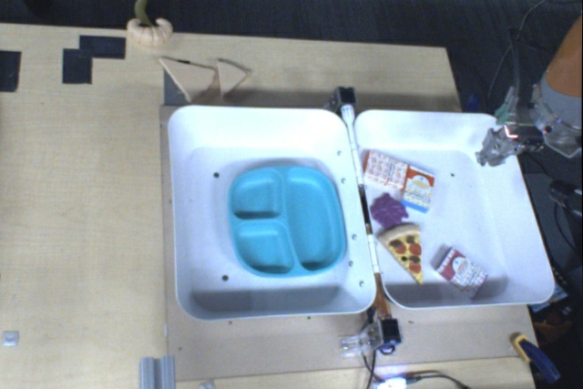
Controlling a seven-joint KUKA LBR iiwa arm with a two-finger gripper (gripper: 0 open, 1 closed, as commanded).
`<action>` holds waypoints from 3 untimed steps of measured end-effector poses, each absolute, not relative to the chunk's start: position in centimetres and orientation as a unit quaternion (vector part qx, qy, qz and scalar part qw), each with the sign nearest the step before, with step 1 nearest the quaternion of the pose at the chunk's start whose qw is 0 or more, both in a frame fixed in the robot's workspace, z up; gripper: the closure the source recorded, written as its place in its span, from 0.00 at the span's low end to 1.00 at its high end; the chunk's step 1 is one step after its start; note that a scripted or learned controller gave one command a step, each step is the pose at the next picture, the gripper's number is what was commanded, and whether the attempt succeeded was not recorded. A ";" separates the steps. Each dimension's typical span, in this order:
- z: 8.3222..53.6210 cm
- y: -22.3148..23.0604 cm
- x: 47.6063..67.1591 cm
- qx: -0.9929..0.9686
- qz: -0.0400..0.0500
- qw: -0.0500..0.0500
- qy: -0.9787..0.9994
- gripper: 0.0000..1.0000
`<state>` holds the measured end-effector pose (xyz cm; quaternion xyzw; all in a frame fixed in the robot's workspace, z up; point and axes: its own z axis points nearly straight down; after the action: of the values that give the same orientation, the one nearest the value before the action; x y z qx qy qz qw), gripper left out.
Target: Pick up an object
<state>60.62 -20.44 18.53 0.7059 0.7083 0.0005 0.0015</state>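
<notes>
Your pale wooden bench (82, 223) carries two white bins side by side. The left bin (196, 150) holds a blue divided tray (287, 219). In the right bin (455, 137), toward nine o'clock, lie a red-and-white carton (398, 175), a purple lump (390, 210) and a pizza slice (404, 251); a small red box (459, 270) sits near five o'clock. The claw (496, 148) hovers at the bin's two o'clock edge, and you cannot tell how wide it stands.

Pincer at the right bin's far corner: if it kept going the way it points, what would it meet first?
The pincer seems aimed down and left, so probably bare floor of the right bin first; the carton lies further along. Depth is unclear.
</notes>
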 end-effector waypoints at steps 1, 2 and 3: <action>18.6 -20.4 60.7 0.705 0.001 0.002 0.709 0.00; 9.3 -20.5 53.8 0.706 0.001 0.002 0.709 0.00; 10.4 -20.5 53.9 0.705 0.002 0.002 0.709 1.00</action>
<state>53.94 -20.50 10.42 0.7047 0.7095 0.0021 0.0022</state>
